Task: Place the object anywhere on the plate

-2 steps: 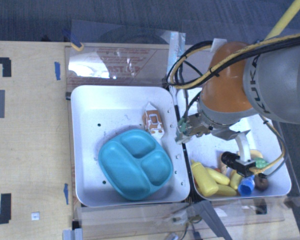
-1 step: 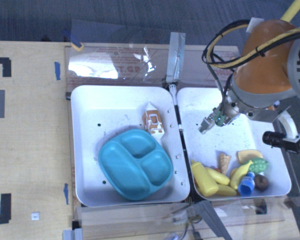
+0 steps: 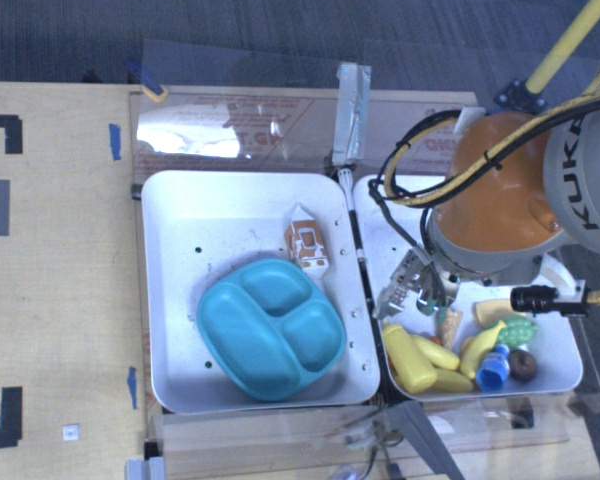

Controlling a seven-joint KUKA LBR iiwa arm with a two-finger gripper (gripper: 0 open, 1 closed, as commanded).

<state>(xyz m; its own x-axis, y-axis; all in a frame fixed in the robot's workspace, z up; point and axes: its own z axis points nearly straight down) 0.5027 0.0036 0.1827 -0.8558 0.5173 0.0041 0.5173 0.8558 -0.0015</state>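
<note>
Toy food [image 3: 450,353], seemingly light, stiff, slippery plastic, lies heaped in the right bin [image 3: 570,368] under my tool [image 3: 412,293], grip state impossible to tell; I would pinch a yellow piece across its narrow middle for the blue plate [image 3: 270,328].

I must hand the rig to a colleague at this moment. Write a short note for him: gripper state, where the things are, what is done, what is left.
Gripper: low in the right bin, over its left part; open or shut cannot be judged, nothing seen held.
Plate: blue, three compartments, in the left bin; nothing on it.
Small house toy: left bin, beside the plate's upper right edge, not on it.
Yellow toys and other small items: right bin, bottom.
Done: nothing placed. Left: pick an object and set it on the plate.
</note>
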